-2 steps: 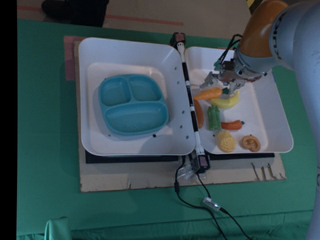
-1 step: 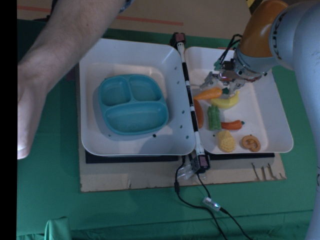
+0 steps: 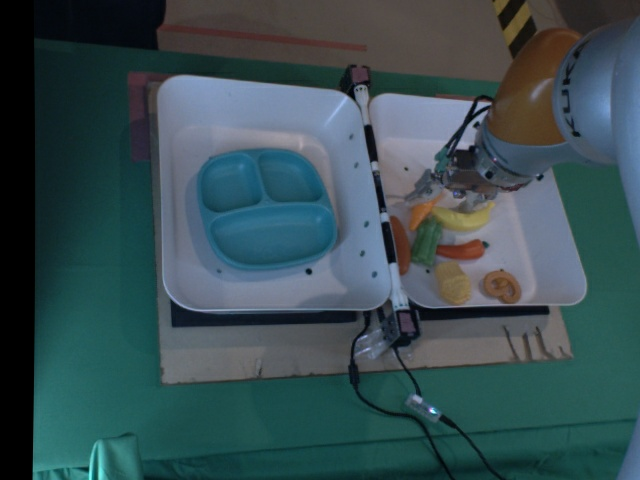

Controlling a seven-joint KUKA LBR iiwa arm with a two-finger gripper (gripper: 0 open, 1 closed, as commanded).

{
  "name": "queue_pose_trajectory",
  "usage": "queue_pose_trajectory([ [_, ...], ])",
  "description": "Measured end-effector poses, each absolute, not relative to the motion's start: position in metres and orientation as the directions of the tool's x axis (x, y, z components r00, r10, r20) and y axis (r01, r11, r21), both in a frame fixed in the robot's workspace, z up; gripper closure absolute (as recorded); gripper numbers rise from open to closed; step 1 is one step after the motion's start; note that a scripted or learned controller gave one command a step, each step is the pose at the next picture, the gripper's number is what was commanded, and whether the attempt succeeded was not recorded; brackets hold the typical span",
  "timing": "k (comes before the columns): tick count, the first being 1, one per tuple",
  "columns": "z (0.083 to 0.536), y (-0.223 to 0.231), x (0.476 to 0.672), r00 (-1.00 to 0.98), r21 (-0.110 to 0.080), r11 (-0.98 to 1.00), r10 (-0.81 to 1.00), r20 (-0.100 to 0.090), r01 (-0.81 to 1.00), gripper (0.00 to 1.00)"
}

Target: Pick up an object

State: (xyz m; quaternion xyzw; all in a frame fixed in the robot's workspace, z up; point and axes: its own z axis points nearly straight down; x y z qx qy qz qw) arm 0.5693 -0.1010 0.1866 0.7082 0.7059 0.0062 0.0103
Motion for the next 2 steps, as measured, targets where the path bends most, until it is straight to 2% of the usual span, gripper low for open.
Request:
queue_pose_trajectory([
  [1, 0.199, -0.102, 0.571, 0.007, 0.03, -0.007, 1.0, -0.008, 1.0, 1.0],
  [2, 0.3, -0.088, 0.565, 0.003, 0.005, -0.003, 1.0, -0.002, 1.0, 1.0],
])
